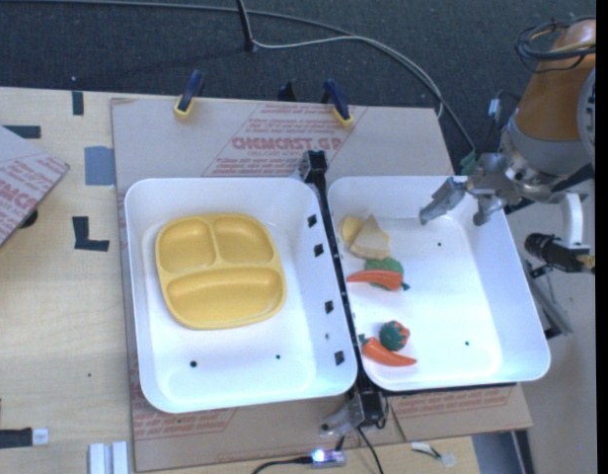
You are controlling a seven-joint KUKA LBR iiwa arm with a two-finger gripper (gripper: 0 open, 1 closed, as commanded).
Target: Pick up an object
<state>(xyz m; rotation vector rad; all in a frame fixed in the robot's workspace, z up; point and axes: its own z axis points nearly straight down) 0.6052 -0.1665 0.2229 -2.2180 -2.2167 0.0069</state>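
The right bin [501, 294] holds a pale yellow wedge-shaped piece [366, 234] near its left wall. Below the wedge lies an orange carrot with green leaves [379, 275], and a second carrot with a green top [390, 346] lies near the front. My gripper [460, 203] hangs over the bin's far right part, well right of the wedge. Its two fingers stand spread apart with nothing between them.
A yellow three-compartment plate [219, 269] lies in the left bin [146, 294]. A black divider with clips [329, 265] runs between the bins. Blue-and-yellow clamps [190, 96] hold the cardboard at the back. Cables trail across the dark floor behind.
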